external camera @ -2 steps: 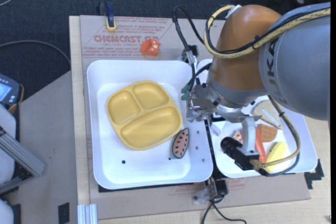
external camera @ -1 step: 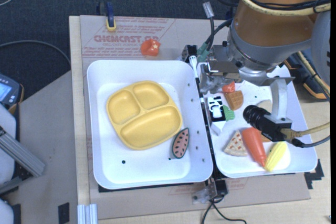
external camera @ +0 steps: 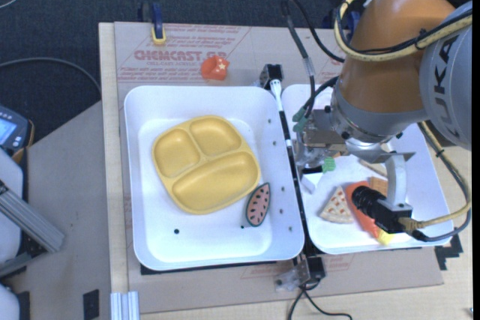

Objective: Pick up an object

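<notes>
**Containers.** The left bin (external camera: 150, 236) holds a yellow divided plate (external camera: 204, 161) with three compartments, lying flat near the bin's centre. A toy watermelon slice (external camera: 259, 204) lies just beside the plate's near-right edge, close to the bin's right wall. The right bin (external camera: 433, 170) holds a toy pizza slice (external camera: 337, 206). It also holds an orange item (external camera: 366, 221), partly hidden by robot hardware, and a small green piece (external camera: 328, 163).

**Orientation.** The watermelon slice's long axis runs from near-left to far-right, steeply up the view. The pizza slice's tip points toward the far side and its crust edge faces the near rim. The orange item's long axis runs from far-left to near-right.

**End effector.** The gripper (external camera: 313, 160) is over the left part of the right bin, near the dividing walls, just beside the green piece and beyond the pizza slice. Whether it is open, closed or gripping anything cannot be told.

**Markings.** The brown board (external camera: 120, 161) under the bins carries red print reading "CHEMCAST GP"; the smaller line beneath is illegible. A small red toy (external camera: 214, 68) sits on the board beyond the left bin.
</notes>
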`<state>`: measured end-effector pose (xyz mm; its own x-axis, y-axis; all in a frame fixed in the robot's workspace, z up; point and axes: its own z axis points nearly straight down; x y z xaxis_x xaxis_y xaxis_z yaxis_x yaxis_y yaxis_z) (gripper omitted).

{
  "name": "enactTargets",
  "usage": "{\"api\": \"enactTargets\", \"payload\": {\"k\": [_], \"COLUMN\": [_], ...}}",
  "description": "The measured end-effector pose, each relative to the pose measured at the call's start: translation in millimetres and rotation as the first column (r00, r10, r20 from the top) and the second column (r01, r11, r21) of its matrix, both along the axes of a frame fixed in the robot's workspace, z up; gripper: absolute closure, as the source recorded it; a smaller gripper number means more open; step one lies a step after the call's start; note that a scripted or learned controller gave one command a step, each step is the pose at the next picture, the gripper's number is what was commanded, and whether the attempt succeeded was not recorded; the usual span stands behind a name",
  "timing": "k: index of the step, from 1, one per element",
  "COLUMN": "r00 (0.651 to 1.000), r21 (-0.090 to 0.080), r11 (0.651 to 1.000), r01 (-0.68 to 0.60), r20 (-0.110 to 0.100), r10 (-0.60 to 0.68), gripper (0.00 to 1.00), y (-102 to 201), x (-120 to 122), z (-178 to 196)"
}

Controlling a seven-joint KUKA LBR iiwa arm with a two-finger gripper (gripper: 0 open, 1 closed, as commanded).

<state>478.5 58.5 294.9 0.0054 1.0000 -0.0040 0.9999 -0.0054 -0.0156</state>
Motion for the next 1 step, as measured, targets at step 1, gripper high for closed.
{"api": "enactTargets", "payload": {"k": [1], "r00": [1.000], "r21": [0.000], "r11": [1.000], "r01": [-0.008], "r20": [0.009], "r10": [0.008], "gripper": [1.00], "y": [3.1], "x": [2.5], "z": [13.2]}}
